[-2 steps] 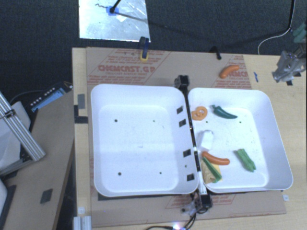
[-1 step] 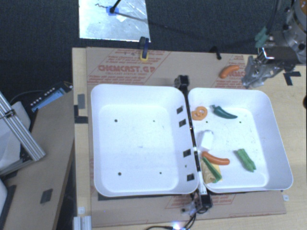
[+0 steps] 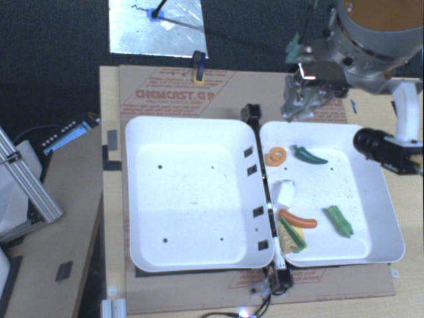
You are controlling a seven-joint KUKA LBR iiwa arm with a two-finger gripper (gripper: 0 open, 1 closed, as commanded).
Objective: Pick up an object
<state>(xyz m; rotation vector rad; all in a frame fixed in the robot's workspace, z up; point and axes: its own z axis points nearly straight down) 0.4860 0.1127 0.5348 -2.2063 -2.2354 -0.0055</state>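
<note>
Objects: six small things lie in the right bin (image 3: pixel 371 197), none of them lifted; the likeliest first target, by my judgement, is the orange ring (image 3: pixel 275 156) near that bin's far-left corner, as it lies closest below the gripper.
Left bin (image 3: pixel 192 191): bare white floor with a few dark specks.
Right bin, left edge: the orange ring is at the far end, a white block (image 3: pixel 285 192) sits midway, and a yellow-green piece (image 3: pixel 290 237) lies at the near-left corner, its long axis along the edge.
Right bin, middle: a dark green pepper (image 3: pixel 309 154) lies crosswise near the far edge, just beside the ring; an orange carrot (image 3: pixel 299 220) lies crosswise, touching the yellow-green piece.
Right bin, toward the near-right corner: a green pod (image 3: pixel 338 220) lies slanted, well apart from the rest.
Gripper (image 3: pixel 299 108): hangs over the far edge of the right bin, beyond the ring and pepper; whether it is spread or pressed together I cannot tell, and nothing is seen in it.
Key relation: the objects lie toward the near side from the gripper.
</note>
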